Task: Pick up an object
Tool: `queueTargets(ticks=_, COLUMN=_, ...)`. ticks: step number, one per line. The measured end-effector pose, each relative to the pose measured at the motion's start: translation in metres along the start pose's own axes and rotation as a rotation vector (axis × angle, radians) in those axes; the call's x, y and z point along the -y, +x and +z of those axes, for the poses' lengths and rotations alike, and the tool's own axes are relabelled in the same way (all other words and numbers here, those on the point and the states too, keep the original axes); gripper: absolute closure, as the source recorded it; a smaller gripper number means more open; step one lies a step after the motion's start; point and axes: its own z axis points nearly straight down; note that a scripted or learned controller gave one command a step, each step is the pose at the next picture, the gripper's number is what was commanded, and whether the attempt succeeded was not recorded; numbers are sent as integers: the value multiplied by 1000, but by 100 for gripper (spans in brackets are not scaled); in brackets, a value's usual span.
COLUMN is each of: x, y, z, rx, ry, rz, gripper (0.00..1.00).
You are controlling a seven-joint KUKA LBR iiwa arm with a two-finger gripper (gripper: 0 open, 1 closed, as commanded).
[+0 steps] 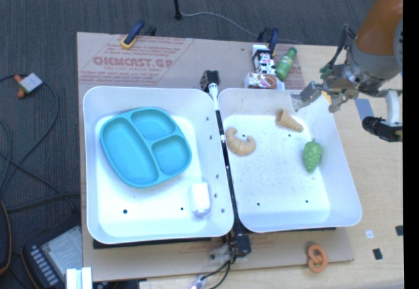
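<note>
Two white bins are seen side by side on the surface [131, 58]. In the right bin [340, 206] three objects are counted: one croissant [240, 143] near the left wall, one cone-shaped piece [289, 120] near the far wall, and one green fruit-like piece [312, 154] toward the right wall, all well apart from one another. In the left bin [98, 222] one blue divided plate [144, 145] and one small white object [200, 197] are held. The claw [319, 96] is positioned above the far right corner of the right bin, near the cone; its fingers appear spread, with nothing gripped. One green bottle [285, 63] lies beyond the bins.
</note>
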Motion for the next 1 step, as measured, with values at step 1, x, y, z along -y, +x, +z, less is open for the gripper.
queueTargets(ticks=1, x=-16, y=67, z=137, rx=0, ry=-7, rz=-2, gripper=0)
